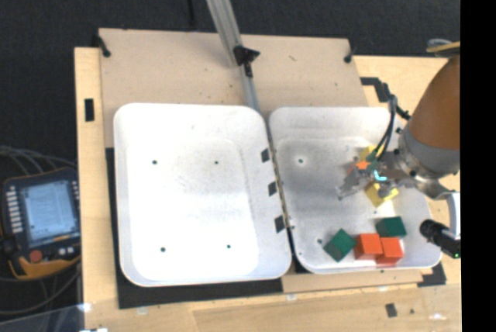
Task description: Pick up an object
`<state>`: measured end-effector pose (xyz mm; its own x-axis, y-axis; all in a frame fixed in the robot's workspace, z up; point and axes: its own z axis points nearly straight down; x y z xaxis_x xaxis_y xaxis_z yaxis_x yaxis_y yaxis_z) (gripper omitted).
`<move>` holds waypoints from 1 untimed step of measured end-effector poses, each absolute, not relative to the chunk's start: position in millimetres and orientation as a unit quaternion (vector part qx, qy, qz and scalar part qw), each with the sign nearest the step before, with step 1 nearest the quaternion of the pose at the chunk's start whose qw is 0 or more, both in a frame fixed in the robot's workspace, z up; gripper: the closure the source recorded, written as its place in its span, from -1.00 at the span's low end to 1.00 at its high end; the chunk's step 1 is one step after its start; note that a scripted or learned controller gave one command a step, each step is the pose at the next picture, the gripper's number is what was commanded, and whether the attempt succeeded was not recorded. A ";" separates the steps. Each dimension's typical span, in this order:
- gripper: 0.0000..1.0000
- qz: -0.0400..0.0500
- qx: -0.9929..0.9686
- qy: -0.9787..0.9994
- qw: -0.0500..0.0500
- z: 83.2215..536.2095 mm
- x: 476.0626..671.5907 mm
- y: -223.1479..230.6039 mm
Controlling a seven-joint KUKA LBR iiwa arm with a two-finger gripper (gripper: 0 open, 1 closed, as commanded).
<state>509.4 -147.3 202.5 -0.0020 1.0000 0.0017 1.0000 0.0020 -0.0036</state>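
From my station I see the gripper [364, 177] down low in the right bin [310, 129], near that bin's middle right, with the arm [438, 117] coming in from the right edge. I cannot tell its state, since the tip is a blur of grey metal and small orange and cyan marks. Just beside it, touching or nearly so, sits a yellow block [377, 195], half hidden under the wrist; I judge this the likeliest target, though I cannot see it gripped. The other candidates lie along the bin's near edge: 2 green blocks, one [339, 244] turned like a diamond and one [391, 226] farther right, and 2 orange blocks [380, 247] pressed side by side between them. The left bin [186, 191] holds no pieces that I can see. All look like small rigid blocks, light, with flat faces, so I expect them to take a firm pinch without crushing, but smooth sides could slip or skid on the white floor if nudged. I would grip across 2 opposite flat faces, centred. The yellow block seems tilted diagonally to the bin walls, its long axis unclear because so little of it shows. The orange pair together run left to right, and taking one cleanly looks awkward while they touch.
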 end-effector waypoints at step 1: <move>-1.00 -0.001 -0.707 -0.707 -0.001 204.5 510.4 -147.8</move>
<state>510.4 -147.8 204.5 0.0007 1.0000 0.0001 1.0000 -0.0007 0.0018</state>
